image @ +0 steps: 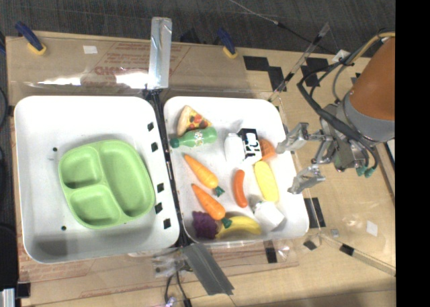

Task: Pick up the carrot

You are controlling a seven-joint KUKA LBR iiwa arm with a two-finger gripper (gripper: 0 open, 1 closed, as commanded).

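Here, right bin (285,124): purple grapes (204,224), banana (243,224) at near wall; two carrots (208,201) (201,170) mid-left; pizza slice (191,119), green bottle (195,138) far | left bin (27,164): green divided plate (105,182) | wooden bench (356,232) | gripper (302,161) open, empty, just outside right bin's right rim.

A single fixed camera looks down on the bench (349,222) from above at a slant, far enough off to take in both white bins whole. The left bin (33,164) fills the frame's left and centre, the right bin (285,131) sits centre-right. Dark floor crosses the top. The arm (376,91) enters at the right edge, apparently cropped there.
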